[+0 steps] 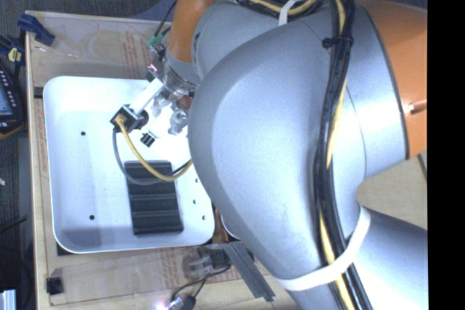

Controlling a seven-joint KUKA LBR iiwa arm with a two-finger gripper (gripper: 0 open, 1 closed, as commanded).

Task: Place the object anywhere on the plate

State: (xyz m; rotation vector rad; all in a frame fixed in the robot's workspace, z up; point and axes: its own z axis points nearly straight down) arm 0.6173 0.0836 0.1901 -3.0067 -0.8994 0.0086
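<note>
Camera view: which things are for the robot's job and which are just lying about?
For the job: gripper, white bin, black ribbed block (maybe the object).
Lying about: blue clamp, black device at left edge, wires below the bin.

The arm [290, 127] hides most of the right side of the scene, covering the right bin entirely and the right edge of the left bin [65, 156]. The plate is hidden. The gripper [163, 109] is partly covered, its state unclear. The worktop [94, 47] is cut off at the left edge.

Grey arm [290, 134] over white bin [73, 156]; gripper [163, 109] inside.
</note>
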